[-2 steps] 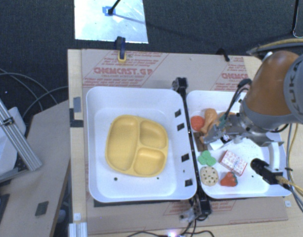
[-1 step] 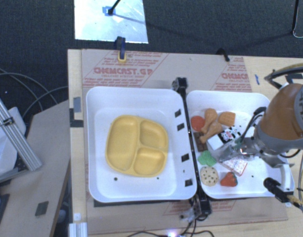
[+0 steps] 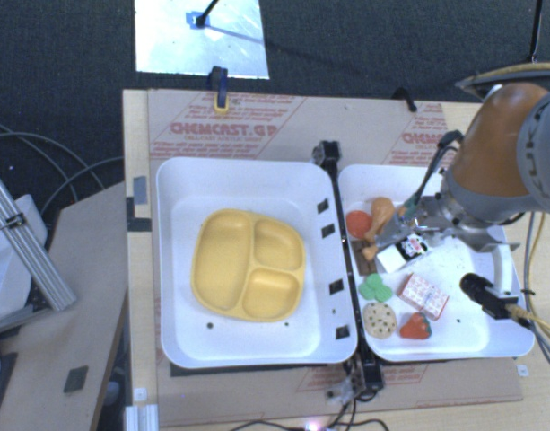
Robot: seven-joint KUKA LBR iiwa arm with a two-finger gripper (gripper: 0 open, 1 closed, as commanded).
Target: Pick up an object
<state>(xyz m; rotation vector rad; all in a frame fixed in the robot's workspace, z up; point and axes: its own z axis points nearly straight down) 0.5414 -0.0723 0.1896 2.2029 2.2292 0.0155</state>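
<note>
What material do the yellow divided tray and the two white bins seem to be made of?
Yellow three-compartment tray: probably moulded plastic, judging by its even colour, rounded edges and soft sheen. Shallow white left bin and shallow white right bin: likely smooth plastic with rounded corners, though the view leaves this open.

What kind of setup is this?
Likely a robot picking test bench: two white bins on a board, a yellow divided tray, toy food items, and a gripper.

Even, bright overhead light washes both white bins (image 3: 257, 173) close to overexposure. A metal sheet (image 3: 201, 23) above the worktop (image 3: 283, 119) glares. Shadows stay soft and short; the picture is slightly grainy and soft.
</note>
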